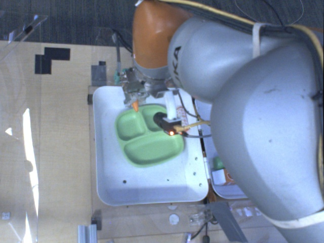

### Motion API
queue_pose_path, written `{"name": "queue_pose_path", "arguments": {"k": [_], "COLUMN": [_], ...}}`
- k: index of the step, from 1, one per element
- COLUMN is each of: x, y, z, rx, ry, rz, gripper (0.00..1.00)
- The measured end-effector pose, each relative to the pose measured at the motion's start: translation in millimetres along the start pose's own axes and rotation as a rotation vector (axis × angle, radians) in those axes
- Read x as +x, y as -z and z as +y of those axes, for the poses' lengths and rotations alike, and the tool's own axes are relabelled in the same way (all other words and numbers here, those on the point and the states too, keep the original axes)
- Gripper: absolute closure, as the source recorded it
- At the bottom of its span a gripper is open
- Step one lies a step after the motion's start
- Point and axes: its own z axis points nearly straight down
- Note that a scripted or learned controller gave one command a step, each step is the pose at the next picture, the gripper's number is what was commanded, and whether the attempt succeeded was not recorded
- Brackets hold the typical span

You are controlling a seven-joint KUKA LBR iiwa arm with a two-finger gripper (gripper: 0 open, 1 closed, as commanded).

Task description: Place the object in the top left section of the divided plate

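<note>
You're looking at a robotics lab: big grey arm (243, 85) w/ loose cables (263, 4), wood tabletop (55, 151) w/ black marker squares (50, 58), white bins (109, 186), carpet floor (66, 4).

From my feed, the arm's big grey shells (263, 115) look like smooth painted metal or hard plastic with a soft satin sheen, and the orange band (152, 34) above the wrist is equally smooth and slightly glossy. The gripper (135, 96) reads as bare, dull metal. The green divided plate (149, 148) looks like moulded plastic, smooth and mildly shiny. The left white bin (147, 186) is smooth, matt plastic. I see the bench (55, 151) as pale wood, lightly glossy where light streaks across it. The floor (76, 6) beyond looks like rough dark carpet.
</note>
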Motion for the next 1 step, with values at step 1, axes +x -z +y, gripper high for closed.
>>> {"name": "queue_pose_path", "arguments": {"k": [1], "x": [-25.2], "y": [-26.8], "z": [-53.2], "rx": [-0.001], "ry": [0.644], "rz": [0.000], "gripper": [1.00]}}
